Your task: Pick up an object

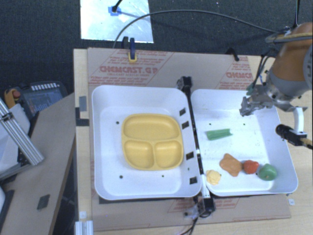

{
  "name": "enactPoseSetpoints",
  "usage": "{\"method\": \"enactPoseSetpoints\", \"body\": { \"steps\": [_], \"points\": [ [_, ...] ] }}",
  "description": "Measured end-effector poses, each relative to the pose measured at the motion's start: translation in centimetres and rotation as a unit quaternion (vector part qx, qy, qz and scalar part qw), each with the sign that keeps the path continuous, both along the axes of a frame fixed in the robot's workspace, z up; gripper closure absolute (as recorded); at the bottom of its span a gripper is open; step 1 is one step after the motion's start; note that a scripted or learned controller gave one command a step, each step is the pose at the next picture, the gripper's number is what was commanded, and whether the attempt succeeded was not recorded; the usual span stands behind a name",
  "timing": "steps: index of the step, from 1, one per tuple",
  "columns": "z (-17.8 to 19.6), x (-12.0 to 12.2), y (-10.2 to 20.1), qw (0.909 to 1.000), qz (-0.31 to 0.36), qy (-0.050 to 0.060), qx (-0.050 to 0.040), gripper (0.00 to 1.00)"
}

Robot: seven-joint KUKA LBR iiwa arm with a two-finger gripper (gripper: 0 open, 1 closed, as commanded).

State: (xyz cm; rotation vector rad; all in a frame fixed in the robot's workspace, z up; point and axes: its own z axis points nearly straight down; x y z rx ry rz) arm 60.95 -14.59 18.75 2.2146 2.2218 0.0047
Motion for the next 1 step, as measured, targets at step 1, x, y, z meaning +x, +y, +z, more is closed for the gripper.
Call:
{"method": "enactPoseSetpoints", "body": {
  "steps": [1],
  "points": [
    [4.84, -0.71, 0.24, 1.0000, 0.000, 0.000, 0.0000, 1.00]
  ]
}}
